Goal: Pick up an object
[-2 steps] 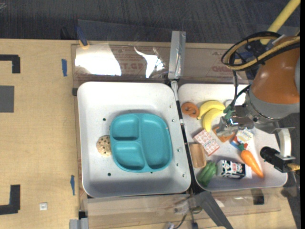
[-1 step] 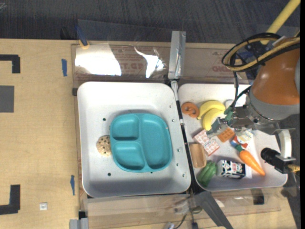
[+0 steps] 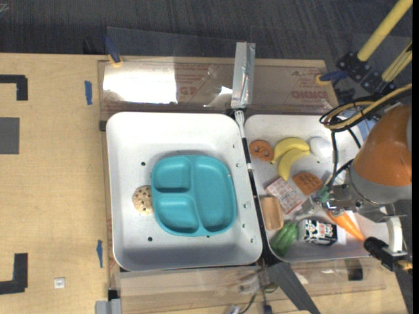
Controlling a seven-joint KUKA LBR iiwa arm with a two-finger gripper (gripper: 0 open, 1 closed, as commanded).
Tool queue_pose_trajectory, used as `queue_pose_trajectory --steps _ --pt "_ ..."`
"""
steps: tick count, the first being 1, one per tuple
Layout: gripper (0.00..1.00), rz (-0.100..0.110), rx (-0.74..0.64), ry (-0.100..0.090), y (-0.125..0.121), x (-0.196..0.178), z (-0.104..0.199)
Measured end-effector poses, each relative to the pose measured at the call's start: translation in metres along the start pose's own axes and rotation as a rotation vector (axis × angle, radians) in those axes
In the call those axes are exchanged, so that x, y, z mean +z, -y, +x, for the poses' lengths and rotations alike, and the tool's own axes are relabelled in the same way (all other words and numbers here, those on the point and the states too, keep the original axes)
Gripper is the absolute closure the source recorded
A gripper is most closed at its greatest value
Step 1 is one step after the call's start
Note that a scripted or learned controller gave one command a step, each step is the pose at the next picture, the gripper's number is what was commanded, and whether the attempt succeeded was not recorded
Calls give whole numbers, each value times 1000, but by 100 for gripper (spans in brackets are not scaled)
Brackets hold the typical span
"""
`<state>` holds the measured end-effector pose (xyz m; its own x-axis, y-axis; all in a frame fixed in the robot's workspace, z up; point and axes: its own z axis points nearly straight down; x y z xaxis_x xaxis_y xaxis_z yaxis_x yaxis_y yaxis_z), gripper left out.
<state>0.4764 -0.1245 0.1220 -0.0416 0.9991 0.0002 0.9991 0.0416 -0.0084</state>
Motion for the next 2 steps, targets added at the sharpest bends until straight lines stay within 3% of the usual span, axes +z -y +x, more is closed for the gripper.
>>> queue_pose_trajectory --steps 1,2 --pt "0 -12 325 -1 -8 -117 25" --pt "0 0 184 -1 0 8 -18"
